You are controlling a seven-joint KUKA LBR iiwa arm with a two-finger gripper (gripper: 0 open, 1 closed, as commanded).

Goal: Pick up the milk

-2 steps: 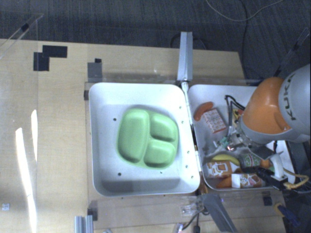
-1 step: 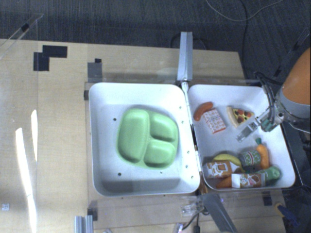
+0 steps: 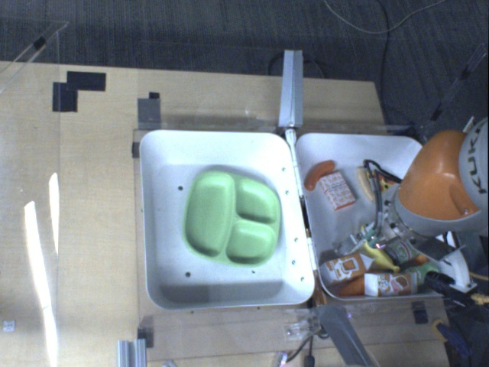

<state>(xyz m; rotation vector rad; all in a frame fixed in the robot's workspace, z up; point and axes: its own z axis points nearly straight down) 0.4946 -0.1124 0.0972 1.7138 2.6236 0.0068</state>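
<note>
From the fixed camera above the wooden bench (image 3: 84,228), two shallow white plastic bins sit side by side. The left white bin (image 3: 164,281) holds a pale green three-compartment plastic tray (image 3: 231,217) lying flat near its middle. The right white bin (image 3: 397,145) holds the clutter: a small orange-red sausage-shaped toy (image 3: 319,173) at about 11 o'clock in that bin, and touching it at its lower right a flat red-and-white rectangular packet (image 3: 337,190). The grey arm with its orange band (image 3: 437,180) comes in from 3 o'clock and covers the right side of this bin. The gripper (image 3: 376,235) hangs over a heap of items at the bin's 6 o'clock side; whether it is released or clenched cannot be told, since the wrist and cables hide it. In that heap lie a yellow banana-shaped toy (image 3: 380,252), a brown-and-white labelled bottle (image 3: 345,267) at about 7 o'clock, and a white carton-like container with a red label (image 3: 387,284) along the near wall, which may be the milk, though its print is too small to read.
</note>
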